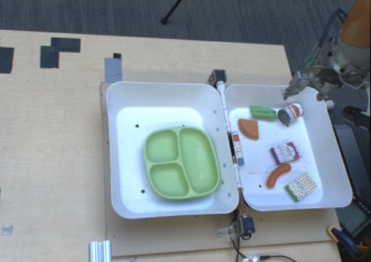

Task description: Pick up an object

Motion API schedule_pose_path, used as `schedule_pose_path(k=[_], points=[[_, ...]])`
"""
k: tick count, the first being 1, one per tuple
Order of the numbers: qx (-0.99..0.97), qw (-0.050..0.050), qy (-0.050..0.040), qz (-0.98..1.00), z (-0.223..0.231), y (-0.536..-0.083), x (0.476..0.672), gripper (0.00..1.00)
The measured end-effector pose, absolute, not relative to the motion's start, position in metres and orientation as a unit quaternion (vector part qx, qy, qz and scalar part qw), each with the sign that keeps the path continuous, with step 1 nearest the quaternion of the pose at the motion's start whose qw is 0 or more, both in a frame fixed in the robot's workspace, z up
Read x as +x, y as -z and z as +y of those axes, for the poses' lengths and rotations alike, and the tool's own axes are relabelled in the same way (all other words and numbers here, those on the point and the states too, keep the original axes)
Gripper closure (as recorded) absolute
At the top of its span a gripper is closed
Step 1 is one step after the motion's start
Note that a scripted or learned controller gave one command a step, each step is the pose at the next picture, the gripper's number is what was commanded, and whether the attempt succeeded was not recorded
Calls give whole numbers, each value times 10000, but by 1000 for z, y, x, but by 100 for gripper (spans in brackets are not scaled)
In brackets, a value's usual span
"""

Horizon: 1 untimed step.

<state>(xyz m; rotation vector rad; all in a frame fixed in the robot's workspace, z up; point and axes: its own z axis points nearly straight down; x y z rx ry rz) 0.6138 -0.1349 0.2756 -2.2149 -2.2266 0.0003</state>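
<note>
The right bin holds several small items: a green piece, a small can lying on its side, an orange wedge, a red and white box, an orange sausage and a green patterned packet. My gripper hangs over the bin's far edge, just above and behind the can. Its fingers are spread open with nothing between them.
The left bin carries a light green divided plate. A ridge with a labelled strip separates the two bins. Dark floor lies beyond the bench's back and right edges.
</note>
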Motion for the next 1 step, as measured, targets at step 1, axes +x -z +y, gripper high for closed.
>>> schedule_pose_path(k=[1], points=[[-7063, 23, -12, -7079, -138, -154, 546, 0]])
